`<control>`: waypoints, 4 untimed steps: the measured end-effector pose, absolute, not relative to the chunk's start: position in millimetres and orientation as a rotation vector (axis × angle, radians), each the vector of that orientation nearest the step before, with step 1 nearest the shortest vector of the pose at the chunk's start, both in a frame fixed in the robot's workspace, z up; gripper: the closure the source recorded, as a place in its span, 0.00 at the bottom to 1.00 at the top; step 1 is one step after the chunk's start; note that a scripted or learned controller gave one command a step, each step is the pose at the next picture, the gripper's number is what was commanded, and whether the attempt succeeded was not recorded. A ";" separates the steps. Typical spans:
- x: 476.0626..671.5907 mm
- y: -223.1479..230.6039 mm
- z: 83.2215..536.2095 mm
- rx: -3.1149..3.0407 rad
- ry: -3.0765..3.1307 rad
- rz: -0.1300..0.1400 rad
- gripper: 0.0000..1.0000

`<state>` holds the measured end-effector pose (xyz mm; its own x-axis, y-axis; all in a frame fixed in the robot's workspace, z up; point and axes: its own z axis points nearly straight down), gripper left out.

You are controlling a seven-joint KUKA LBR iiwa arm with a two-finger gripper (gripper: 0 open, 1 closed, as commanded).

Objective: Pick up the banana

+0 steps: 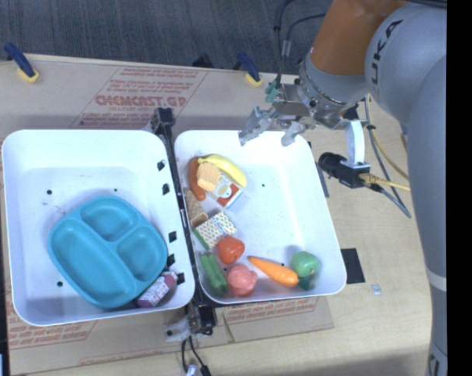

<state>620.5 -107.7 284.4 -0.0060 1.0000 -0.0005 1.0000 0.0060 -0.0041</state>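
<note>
- Arm [393,45]: comes in from right, wrist over far edge of right bin [318,210].
- Left bin [24,210]: holds blue divided tray [107,249].
- Gripper [269,134]: above right bin's far rim, fingers spread apart, nothing btwn them.
- Banana [226,167]: far-left part of right bin, lying on other toy food, well apart from gripper.
- Carrot [274,270], green pepper [304,264]: near edge of right bin.

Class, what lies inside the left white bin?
The left bin holds a blue divided tray and a small packet at its near corner. Whatever lies under the tray is covered.
</note>
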 end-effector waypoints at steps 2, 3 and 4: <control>639.6 -119.1 125.6 -2.157 -2.293 -0.003 1.00; 656.4 -50.7 191.8 -2.565 -1.808 0.004 1.00; 656.3 -51.1 191.7 -2.565 -1.808 0.005 0.00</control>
<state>656.3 -51.1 191.7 0.3362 0.9418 -0.0006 0.9418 -0.3362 -0.0043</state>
